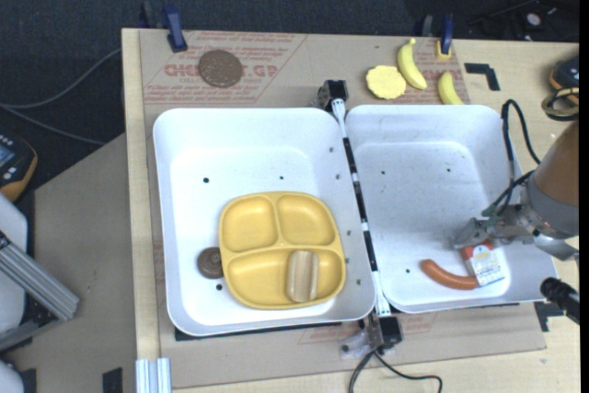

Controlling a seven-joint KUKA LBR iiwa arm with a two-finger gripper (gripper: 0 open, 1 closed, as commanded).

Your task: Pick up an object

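In the right bin [414, 152] an orange-red sausage [450, 274] lies near the front wall. A small white packet with red print [487, 267] lies just right of it. My gripper [476, 236] hangs low over the bin's right front part, directly behind the packet and close to its top edge. The grey arm [557, 189] comes in from the right. The left bin [184, 161] holds a yellow divided plate [276, 221] with a tan bread roll [302, 275] in its front right compartment. A brown disc [211, 263] lies beside the plate's left edge.
On the bench behind the bins lie a brown disc [220, 67], a yellow wavy slice [386, 82] and two small bananas [412, 64] [449, 88]. Blue clamps [173, 28] [445, 34] stand at the bench's back edge. A black cable [512, 138] loops over the right bin's wall.
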